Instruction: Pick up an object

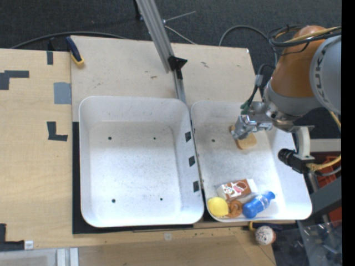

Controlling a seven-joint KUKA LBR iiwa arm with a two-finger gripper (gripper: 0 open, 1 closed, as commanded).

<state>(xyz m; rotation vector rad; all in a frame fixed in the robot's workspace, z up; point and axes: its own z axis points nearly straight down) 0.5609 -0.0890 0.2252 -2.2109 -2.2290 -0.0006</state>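
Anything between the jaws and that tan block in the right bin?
Nothing visible. The gripper sits right over the tan block at the far side of the right white bin; the yellow ball, carton and blue bottle lie apart at the near edge.

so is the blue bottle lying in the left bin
No, the blue bottle lies in the right bin, at its near edge beside the yellow ball and the small carton.

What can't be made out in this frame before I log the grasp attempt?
- Pincer, camera view: the wrist above covers it, so its opening is unreadable.
- Tan object: partly under the pincer; contact and identity unclear.
- Small carton: label too small to read.
- Arm: cut off by the frame's right side.
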